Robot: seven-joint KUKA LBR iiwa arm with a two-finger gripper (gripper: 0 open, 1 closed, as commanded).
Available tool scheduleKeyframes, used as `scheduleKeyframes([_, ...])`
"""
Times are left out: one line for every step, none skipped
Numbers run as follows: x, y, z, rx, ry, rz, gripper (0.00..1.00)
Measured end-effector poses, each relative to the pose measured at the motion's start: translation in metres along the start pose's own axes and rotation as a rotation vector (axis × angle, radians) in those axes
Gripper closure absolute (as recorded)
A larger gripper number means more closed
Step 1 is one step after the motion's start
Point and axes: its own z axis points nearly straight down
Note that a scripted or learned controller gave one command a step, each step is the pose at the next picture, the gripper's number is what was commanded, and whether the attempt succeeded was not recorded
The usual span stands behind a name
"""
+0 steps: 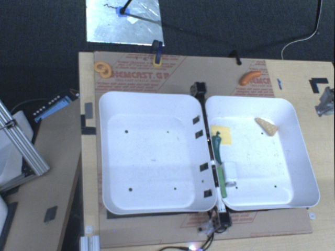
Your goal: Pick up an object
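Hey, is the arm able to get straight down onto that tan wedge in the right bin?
Probably yes. The tan wedge lies alone near the back of the right bin, nothing over or against it, away from the walls.

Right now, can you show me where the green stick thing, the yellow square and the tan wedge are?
Green stick [219, 163]: camera view, middle of its shaft.
Yellow square [223, 135]: camera view, its flat face.
Tan wedge [266, 125]: camera view, its middle.

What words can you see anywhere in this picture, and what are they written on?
"SEMCAST GP", roughly; blurred red print on the brown board behind the left bin.
More red print on that board beside the orange sausage-shaped toy and below the bins: too blurred to read.
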Motion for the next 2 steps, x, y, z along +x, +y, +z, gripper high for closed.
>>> scheduleKeyframes([0.111,0.018,0.068,0.002,0.002,-0.01,1.0])
scheduleKeyframes([0.051,0.0,0.002,-0.011,-0.003,0.01,1.0])
